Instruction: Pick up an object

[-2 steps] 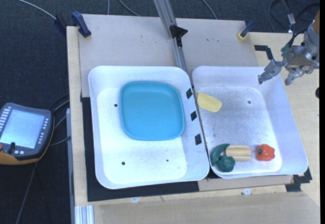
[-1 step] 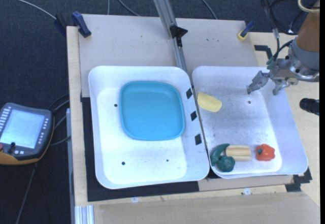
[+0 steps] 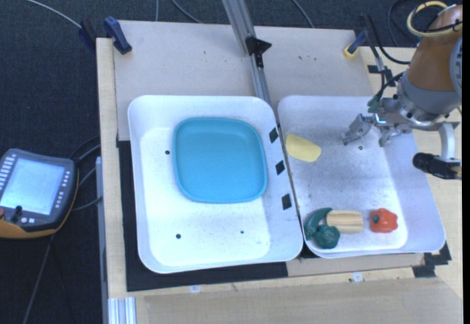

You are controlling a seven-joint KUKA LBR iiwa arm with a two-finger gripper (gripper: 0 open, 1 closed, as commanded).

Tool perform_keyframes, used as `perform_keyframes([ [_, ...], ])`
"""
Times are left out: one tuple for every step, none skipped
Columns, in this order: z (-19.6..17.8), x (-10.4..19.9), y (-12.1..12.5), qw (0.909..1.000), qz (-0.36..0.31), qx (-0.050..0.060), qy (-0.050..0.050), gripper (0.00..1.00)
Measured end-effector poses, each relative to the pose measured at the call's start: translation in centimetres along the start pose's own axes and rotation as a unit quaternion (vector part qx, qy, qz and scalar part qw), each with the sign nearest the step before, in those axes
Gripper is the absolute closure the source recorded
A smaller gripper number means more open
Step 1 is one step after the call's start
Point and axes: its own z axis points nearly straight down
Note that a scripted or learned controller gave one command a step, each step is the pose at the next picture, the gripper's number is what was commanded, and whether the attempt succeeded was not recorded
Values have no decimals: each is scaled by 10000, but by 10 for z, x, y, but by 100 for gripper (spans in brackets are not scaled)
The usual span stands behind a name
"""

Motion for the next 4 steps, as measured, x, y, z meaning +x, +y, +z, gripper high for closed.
perform_keyframes([
  [43, 0, 0, 10000, 3, -7, -2, 0],
  [31, 0, 1, 10000, 1, -23, -5, 100],
  [-12, 1, 0, 10000, 3, -34, -8, 100],
  [-64, 12, 1, 10000, -1, -36, -7, 100],
])
